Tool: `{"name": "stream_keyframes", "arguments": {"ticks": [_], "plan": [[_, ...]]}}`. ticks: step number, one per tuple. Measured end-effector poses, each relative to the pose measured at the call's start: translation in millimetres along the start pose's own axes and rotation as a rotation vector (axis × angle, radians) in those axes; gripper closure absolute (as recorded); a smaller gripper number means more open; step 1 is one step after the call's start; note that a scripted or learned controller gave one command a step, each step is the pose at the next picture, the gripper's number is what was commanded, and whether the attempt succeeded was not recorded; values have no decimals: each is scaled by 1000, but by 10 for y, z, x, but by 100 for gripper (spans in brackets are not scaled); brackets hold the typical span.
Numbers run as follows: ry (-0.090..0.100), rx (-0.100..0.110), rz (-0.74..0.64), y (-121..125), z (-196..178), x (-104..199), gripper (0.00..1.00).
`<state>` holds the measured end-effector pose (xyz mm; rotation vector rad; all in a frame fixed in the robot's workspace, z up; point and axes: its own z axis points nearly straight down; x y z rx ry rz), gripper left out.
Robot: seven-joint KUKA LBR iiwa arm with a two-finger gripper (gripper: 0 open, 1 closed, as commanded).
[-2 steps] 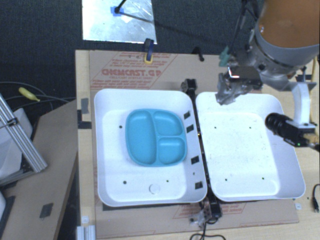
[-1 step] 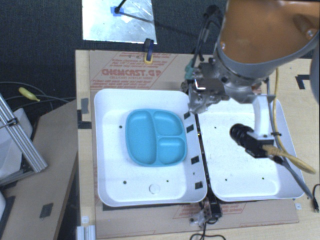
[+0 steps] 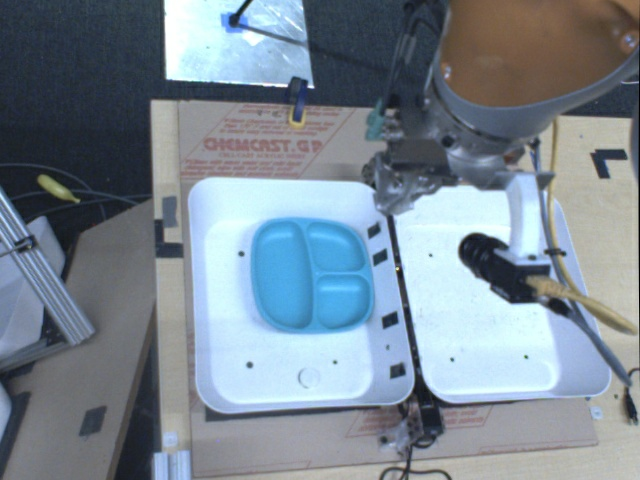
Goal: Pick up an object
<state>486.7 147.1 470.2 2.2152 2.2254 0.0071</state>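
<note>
The blue divided plate (image 3: 310,273) fills the middle of the left bin (image 3: 215,308), leaving bare strips along its left and near walls. The right bin (image 3: 480,353) lies open near (its far half under the arm (image 3: 520,48)).

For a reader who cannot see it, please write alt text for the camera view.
A blue divided plate lies in the left white bin, the one loose object seen in either bin. The grey robot arm reaches in from the right, its tool hanging over the top of the seam between the left bin and the right bin.
</note>
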Motion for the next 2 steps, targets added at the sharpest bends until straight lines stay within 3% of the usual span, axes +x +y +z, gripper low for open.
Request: {"name": "stream_keyframes", "arguments": {"ticks": [1, 2], "plan": [[-3, 8, -1, -7, 676, 275, 100], [0, -5, 7, 4, 41, -161, 100]]}}
